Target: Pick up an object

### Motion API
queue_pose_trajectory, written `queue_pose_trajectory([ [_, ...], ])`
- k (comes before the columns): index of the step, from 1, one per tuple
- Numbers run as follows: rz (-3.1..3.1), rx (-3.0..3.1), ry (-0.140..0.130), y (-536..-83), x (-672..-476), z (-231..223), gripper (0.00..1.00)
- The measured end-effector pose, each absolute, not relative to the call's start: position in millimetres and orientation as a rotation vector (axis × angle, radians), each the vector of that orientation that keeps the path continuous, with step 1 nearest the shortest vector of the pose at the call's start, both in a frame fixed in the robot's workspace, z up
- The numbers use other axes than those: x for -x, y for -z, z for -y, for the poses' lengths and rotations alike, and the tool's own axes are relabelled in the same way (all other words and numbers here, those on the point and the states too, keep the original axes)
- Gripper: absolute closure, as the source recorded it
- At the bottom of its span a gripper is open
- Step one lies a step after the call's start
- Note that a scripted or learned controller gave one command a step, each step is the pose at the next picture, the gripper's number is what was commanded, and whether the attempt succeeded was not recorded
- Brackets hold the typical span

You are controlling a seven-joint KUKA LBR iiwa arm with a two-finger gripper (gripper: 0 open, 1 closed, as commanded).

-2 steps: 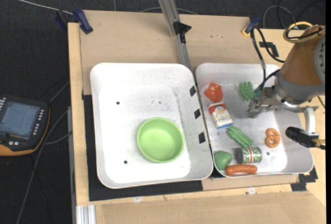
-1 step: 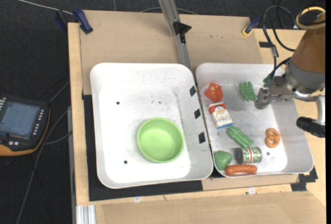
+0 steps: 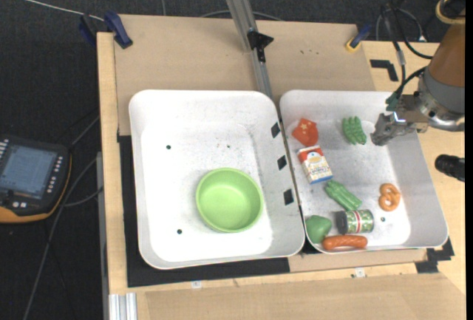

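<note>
Green ridged toy (image 3: 355, 130), long axis up-down in view, gripper (image 3: 384, 130) just beside, grip state unclear

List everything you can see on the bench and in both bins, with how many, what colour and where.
bins: 2, white, side by side on the bench
bowl: 1, green, left bin
red block: 1, red, right bin, far left part
carton: 1, white, red and blue, right bin, below the red block
ridged toy: 1, green, right bin, far part
pickle: 1, green, right bin, middle
can: 1, green and red, right bin, near edge
sausage: 1, orange-red, right bin, near edge
green lump: 1, near left corner
pretzel: 1, orange, right side
pendant: 1, orange and grey, floor, left
tool: 1, grey, over right bin's far right
</note>
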State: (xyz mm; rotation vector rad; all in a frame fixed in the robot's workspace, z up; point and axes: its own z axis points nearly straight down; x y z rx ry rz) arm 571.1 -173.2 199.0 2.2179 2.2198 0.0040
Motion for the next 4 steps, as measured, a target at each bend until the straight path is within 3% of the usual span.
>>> queue_pose_trajectory([
  [1,-2.220,-2.219,-0.003,-234,-571.8,173,1.00],
  [3,-2.227,-2.216,-0.002,-232,-581.2,62,1.00],
  [4,-2.227,-2.217,-0.002,-227,-604.1,11,1.00],
])
